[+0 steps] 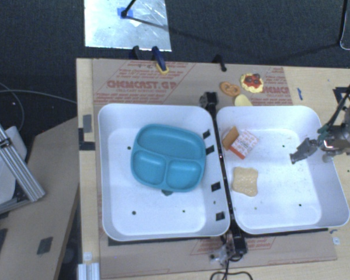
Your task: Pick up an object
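Nearest the camera, at six o'clock, a tangle of cables [230, 255] is seen at the bench's front edge, just below the seam where the two bins meet. At nine o'clock of that seam the left bin [119, 214] is filled largely by a blue divided plate [166, 158], lying flat near its middle. In the right bin [332, 212], an orange-and-white packet [240, 142] lies at eleven o'clock and a pale slice of bread [245, 181] at eight o'clock, the two close but apart. The claw [300, 152] is seen at three o'clock in that bin, well apart from both; nothing is held between its fingers, and how far they are parted cannot be told.

A miss is judged likely: the bread lies flat and thin, so the fingers could skid over it or press it into the floor. The packet sits close to the bin's left wall, and could be pushed against it rather than gripped.

On the cardboard [181, 77] behind the bins, red mirrored lettering is printed; it appears to read "CHEMCAST GP". Small toy foods [252, 82] rest there at twelve o'clock.
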Tool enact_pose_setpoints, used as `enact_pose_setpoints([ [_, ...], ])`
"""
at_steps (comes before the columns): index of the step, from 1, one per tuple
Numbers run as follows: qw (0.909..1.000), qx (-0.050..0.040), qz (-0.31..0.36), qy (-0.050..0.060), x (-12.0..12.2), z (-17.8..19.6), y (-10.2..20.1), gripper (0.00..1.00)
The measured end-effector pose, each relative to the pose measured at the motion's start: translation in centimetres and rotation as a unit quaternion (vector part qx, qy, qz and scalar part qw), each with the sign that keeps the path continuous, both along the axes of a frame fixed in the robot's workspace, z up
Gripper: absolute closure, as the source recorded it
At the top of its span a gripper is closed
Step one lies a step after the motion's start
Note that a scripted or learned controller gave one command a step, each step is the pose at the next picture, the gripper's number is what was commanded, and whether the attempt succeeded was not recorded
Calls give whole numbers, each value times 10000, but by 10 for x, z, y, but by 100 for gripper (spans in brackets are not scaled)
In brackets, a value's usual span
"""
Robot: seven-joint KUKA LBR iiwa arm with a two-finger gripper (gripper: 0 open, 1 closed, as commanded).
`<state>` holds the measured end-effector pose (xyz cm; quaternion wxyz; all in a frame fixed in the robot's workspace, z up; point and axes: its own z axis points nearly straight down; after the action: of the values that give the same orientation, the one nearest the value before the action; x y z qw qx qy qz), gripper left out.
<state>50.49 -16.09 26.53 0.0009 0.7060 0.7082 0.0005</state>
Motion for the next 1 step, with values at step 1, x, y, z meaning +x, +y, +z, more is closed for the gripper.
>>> enact_pose_setpoints([
  [1,9999,-14,29,-101,12,154,38,0],
])
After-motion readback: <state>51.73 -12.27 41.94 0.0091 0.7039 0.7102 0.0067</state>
